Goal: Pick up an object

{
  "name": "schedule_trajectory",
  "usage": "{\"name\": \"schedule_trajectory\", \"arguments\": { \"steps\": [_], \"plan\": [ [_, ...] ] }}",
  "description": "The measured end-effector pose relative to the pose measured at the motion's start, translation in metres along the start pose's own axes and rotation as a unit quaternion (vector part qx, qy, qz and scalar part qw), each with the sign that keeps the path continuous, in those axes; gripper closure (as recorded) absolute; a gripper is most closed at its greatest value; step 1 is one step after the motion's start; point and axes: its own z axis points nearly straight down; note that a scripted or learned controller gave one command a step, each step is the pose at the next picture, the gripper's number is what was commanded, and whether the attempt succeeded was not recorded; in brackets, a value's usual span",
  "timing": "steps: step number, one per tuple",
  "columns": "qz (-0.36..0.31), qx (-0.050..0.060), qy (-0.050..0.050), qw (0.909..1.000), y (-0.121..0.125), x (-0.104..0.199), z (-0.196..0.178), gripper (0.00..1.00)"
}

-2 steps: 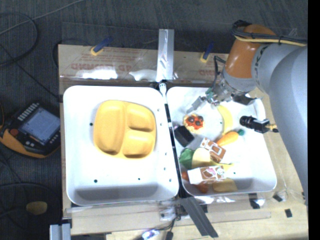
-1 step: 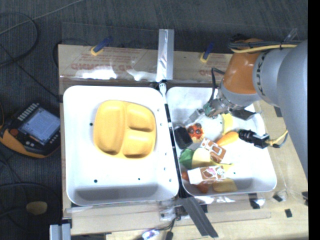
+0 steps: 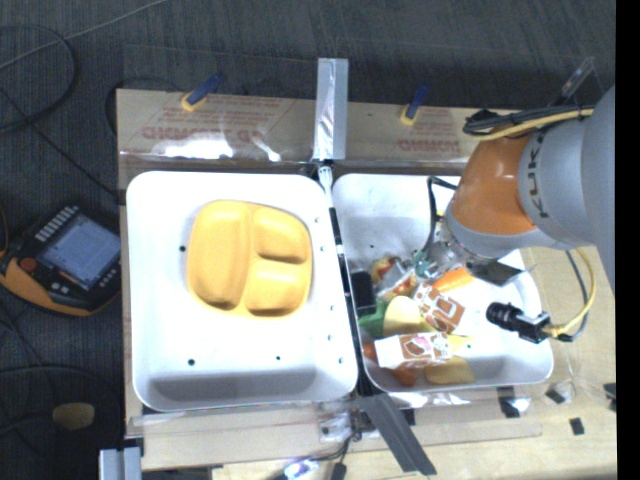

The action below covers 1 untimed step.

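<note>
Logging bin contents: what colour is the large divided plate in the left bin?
Yellow, shown plainly in the camera view: the yellow divided plastic plate.

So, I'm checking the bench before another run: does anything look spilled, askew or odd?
Nothing looks spilled. The yellow divided tray lies alone in the left bin, turned slightly askew to its walls. The right bin holds a jumbled pile of small items crowded at its near end under the arm.

The arm is a grey rounded casing bearing dark KUKA lettering, an orange band at its nine o'clock side, black and yellow cables trailing.
</note>
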Motion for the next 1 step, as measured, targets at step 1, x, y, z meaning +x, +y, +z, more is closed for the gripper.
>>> {"name": "schedule_trajectory", "arguments": {
  "steps": [1],
  "plan": [
    [0.000,-0.001,0.002,1.0000,0.0014,0.0016,-0.0083,1.00]
  ]
}}
